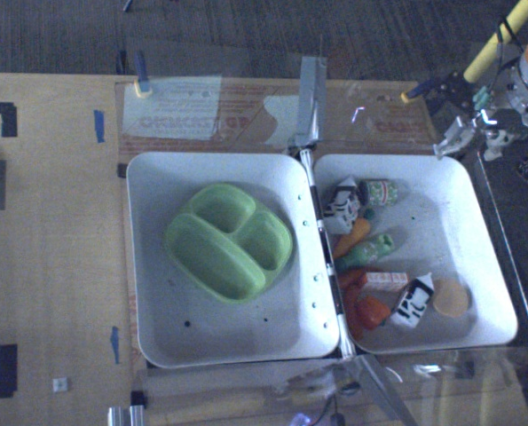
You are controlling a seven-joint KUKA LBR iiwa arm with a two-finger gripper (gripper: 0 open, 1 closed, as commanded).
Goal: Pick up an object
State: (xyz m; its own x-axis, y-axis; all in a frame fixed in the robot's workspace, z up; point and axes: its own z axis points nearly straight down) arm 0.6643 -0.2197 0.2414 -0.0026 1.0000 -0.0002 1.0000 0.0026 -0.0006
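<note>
Your pincer (476,127) hangs beyond the right bin's (476,238) far corner, off the clutter; I cannot tell its state. The candidates crowd that bin's left side, the green bottle (367,250) reachable mid-pile.

A wooden bench (51,238) carried blue tape marks (98,124); dark grey carpeted floor (246,11) lay beyond it, dimly lit.

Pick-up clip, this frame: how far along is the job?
Nothing looks done: the toys, such as the green bottle and the round tan piece, lie in the right bin. The gripper sits outside that bin's top right corner, holding nothing visible. Descent, grasp and lift remain.
</note>
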